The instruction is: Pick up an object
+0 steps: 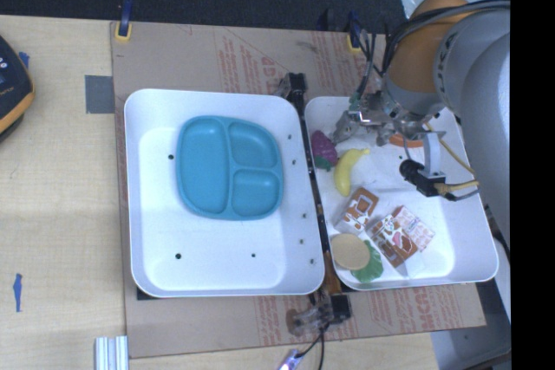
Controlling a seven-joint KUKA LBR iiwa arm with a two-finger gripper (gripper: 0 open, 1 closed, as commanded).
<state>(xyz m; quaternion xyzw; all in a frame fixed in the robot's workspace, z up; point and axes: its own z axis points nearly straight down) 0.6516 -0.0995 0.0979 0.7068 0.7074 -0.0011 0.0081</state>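
Counter (61, 212): wooden top with a brown cardboard sheet under two white bins, side by side
Left bin (147, 186): sits left of the right bin, rims touching, carrying a blue divided plate (230, 166); nothing here for this job
Arm (468, 56): grey bulk with its orange band looms over the right bin's top right corner, casting shade on the back of the bin
Right bin (473, 260): this is the landmark, all candidates lie inside it
Pincer (377, 124): hanging over the right bin's upper left area; I cannot tell whether it is spread or pressed together, and nothing is visibly pinched
Snack packets (386, 225): two flat ones, centre of the right bin, touching; risk, flat wrappers may slip out
Banana (346, 170): yellow, upper left of the right bin, just below the pincer; likeliest target, but curved, so it could roll away
Purple piece (323, 150): against the right bin's left wall, beside the banana; risk, a crowded descent could nudge both
Cookie and green piece (357, 257): bottom left corner of the right bin, touching; the wall may block a clean grip
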